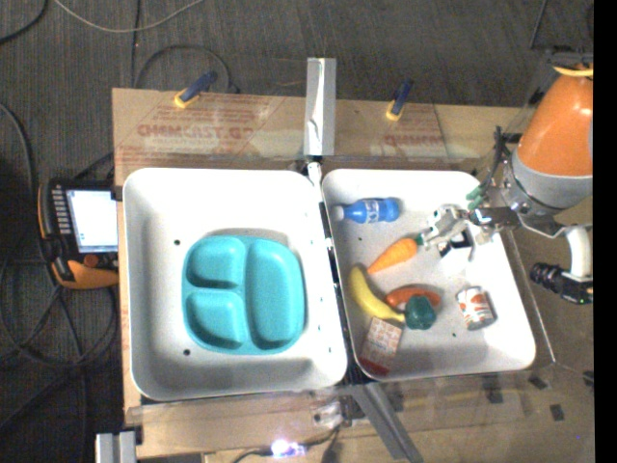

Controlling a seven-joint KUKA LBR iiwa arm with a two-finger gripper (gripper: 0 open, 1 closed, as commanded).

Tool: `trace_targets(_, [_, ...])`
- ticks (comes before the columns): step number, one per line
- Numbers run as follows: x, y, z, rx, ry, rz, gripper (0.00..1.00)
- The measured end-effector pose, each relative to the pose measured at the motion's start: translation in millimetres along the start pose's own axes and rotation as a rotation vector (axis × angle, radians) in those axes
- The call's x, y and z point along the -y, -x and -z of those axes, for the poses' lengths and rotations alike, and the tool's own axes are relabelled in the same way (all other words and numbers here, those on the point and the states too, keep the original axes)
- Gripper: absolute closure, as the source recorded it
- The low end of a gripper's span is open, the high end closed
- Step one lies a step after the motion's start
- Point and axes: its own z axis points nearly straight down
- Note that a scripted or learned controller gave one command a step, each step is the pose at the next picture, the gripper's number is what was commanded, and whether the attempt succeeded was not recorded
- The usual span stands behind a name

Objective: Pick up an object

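Note:
The right bin (501,355) holds a blue bottle (372,210), an orange carrot (395,254), a yellow banana (370,298), a small can (475,307), a green and red toy (418,307) and a flat packet (382,340). My gripper (449,228) hangs over the upper right part of this bin, just right of the carrot's leafy end. Its fingers stand apart with nothing between them. The arm's orange band (564,128) is at the right edge.
The left bin (154,201) holds a teal divided tray (245,294). A metal post (319,104) stands behind the wall between the bins. A handheld controller (82,230) lies left of the bench. Cables run over the floor.

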Motion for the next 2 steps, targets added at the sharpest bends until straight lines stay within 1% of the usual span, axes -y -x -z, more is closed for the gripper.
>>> trace_targets(1, [6, -33, 105, 0.001, 0.002, -0.101, 0.0])
trace_targets(2, [64, -66, 154, 0.002, 0.002, 0.141, 0.0])
